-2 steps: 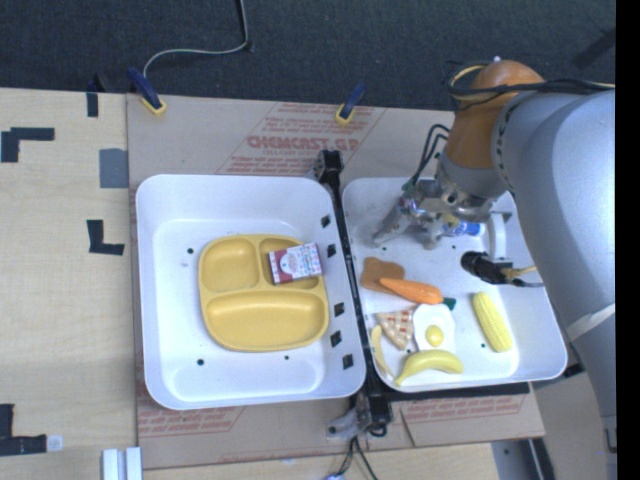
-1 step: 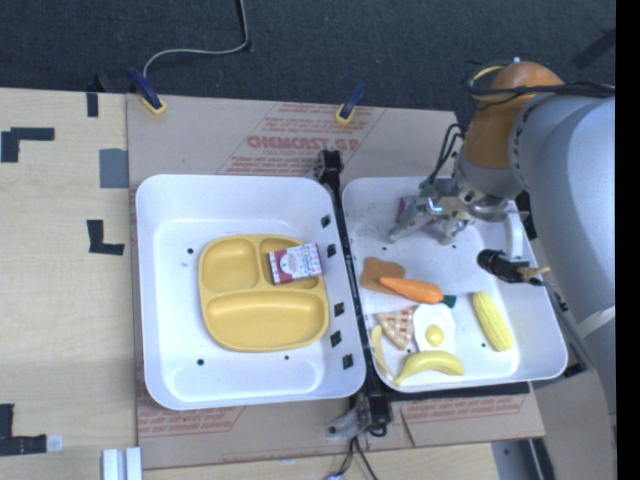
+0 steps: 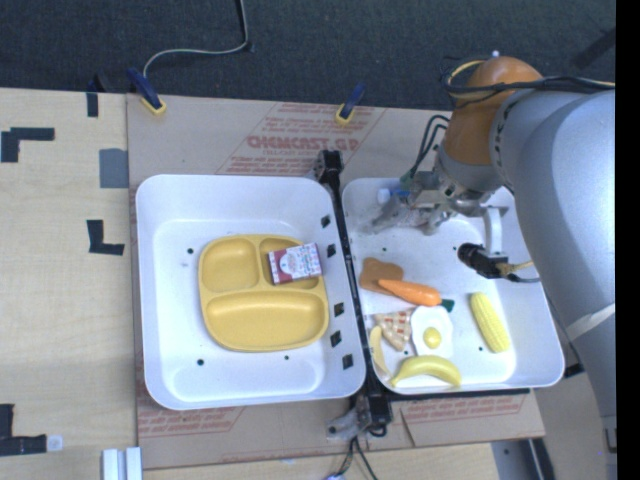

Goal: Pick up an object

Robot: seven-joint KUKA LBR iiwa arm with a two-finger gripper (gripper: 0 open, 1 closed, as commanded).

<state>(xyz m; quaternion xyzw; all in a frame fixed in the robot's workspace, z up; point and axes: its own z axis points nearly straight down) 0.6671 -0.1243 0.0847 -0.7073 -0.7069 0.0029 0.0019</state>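
Camera view:
Gripper (image 3: 415,206): I see it low over the right bin's (image 3: 530,368) far end; finger state, I cannot tell.
Carrot (image 3: 410,292): right bin, touching the fried egg (image 3: 432,332) (corn (image 3: 489,321) apart, banana (image 3: 426,371) nearest).
Left bin (image 3: 160,298): yellow tray (image 3: 262,295) bearing a small carton (image 3: 295,263).

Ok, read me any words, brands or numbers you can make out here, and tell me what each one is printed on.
"CHEMCAST GP": red print on the brown board under the bins, above the left bin. It repeats fainter and unreadable elsewhere on the board.
Red and white carton on the yellow tray: its label is too small to read.
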